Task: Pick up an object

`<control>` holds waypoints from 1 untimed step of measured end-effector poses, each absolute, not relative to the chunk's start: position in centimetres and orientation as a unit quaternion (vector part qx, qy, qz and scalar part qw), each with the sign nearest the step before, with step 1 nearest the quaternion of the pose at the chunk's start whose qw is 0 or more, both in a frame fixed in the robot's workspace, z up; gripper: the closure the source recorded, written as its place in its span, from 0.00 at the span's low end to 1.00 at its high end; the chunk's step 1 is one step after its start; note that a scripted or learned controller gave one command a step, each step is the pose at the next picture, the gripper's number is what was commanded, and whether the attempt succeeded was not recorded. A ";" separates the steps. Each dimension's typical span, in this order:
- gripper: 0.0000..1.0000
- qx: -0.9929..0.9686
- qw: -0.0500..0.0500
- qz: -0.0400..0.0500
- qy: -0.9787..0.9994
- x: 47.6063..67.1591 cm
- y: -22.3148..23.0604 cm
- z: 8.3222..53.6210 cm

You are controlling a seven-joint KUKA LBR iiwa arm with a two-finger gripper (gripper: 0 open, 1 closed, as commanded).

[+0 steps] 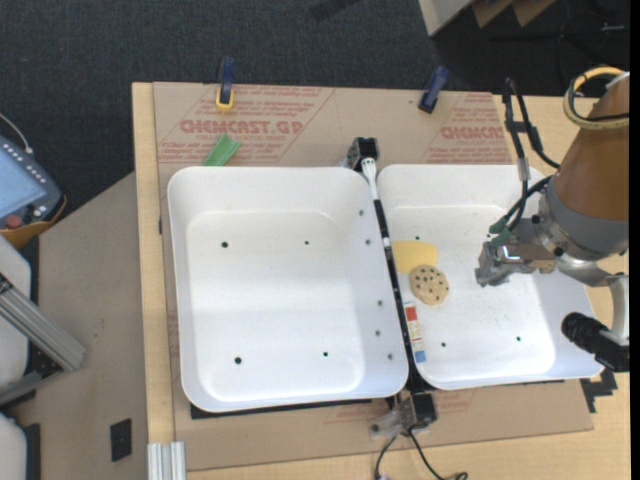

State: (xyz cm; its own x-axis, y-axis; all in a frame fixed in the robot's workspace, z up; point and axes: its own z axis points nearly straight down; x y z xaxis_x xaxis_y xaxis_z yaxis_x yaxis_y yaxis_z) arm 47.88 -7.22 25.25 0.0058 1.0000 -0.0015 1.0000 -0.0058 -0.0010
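White plastic forms the two shallow bins that sit side by side on a cardboard-covered bench (pixel 300 118), with a left bin (pixel 200 298) and a right bin (pixel 530 358) meeting along a dark seam. In the right bin, close to its left wall, lies a pale yellow wedge (pixel 412 256), and just below it, touching or nearly so, a round tan cookie (pixel 431 285) with dark spots. Lower along the same wall sits a small red, white and blue strip (pixel 413 334). The arm (pixel 590 183) reaches in from the right, and its gripper (pixel 493 265) hangs over the middle of the right bin, to the right of the cookie and apart from it. Whether the fingers are open or closed cannot be told, and nothing is seen between them.
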 end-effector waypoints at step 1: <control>1.00 0.705 0.000 0.001 0.709 48.0 -0.9 25.8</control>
State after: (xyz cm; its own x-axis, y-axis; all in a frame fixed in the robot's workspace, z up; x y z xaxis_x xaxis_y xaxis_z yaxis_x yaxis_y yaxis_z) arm 47.97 -0.91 25.77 -0.0067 1.0000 0.0015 1.0000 0.0067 0.0016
